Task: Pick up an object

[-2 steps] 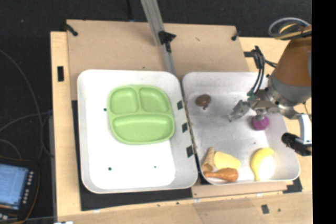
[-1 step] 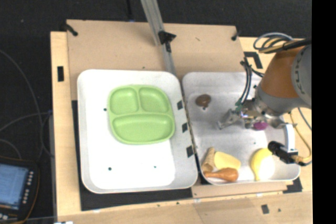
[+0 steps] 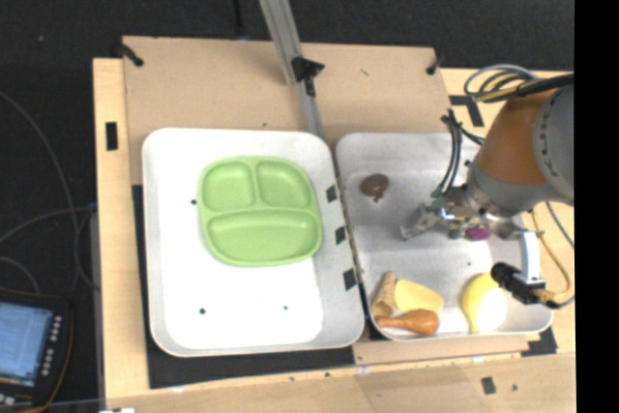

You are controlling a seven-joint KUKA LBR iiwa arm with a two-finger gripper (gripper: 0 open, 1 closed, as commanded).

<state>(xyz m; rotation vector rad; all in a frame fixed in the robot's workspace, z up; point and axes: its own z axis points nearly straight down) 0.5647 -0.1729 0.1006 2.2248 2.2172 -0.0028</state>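
Toys lie in the right bin [image 3: 387,155]: a brown lump [image 3: 374,185] near the top, a yellow wedge [image 3: 416,294] and an orange piece [image 3: 411,322] at the bottom, a yellow ball [image 3: 482,303] beside them. The pincer [image 3: 418,224] is low in this bin, apart from the toys; open or closed, I cannot tell. A green plate [image 3: 259,211] sits in the left bin [image 3: 174,305].

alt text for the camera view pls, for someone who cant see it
The grey arm's pincer hangs low over the right bin, holding nothing visible, with a small brown object to its left and yellow and orange items along the bin's near edge. The left bin holds a green divided plate.
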